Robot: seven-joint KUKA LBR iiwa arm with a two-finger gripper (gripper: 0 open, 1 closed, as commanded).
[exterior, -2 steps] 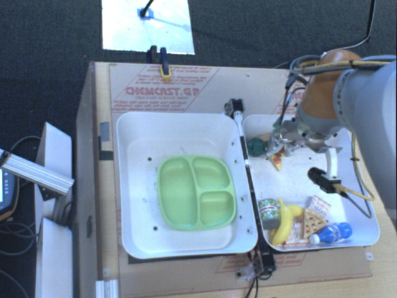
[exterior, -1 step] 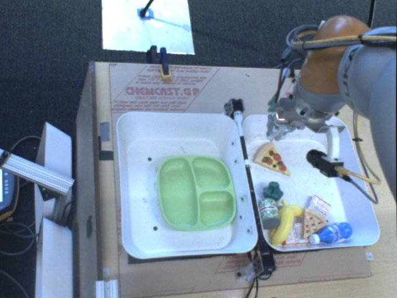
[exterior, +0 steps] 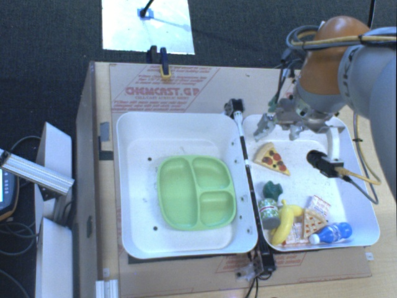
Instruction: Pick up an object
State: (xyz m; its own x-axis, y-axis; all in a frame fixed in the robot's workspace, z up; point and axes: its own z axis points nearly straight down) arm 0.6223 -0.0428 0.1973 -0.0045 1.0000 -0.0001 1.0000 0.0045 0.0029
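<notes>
Crowded at the near end of the right bin (exterior: 366,185), the banana (exterior: 284,221) and bottle (exterior: 332,233) sit far from our gripper (exterior: 282,127), which hangs open and empty above the pizza slice (exterior: 272,158), so we risk closing on air.

The divided plate (exterior: 197,192) lies in the left bin (exterior: 133,166) (the pizza slice (exterior: 272,159) in the right).

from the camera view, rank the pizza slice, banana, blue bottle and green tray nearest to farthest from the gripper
From the gripper:
1. pizza slice, just below it in the right bin.
2. green tray, in the left bin.
3. banana, at the right bin's front.
4. blue bottle, front right corner.
Tray and banana are close to call.
</notes>
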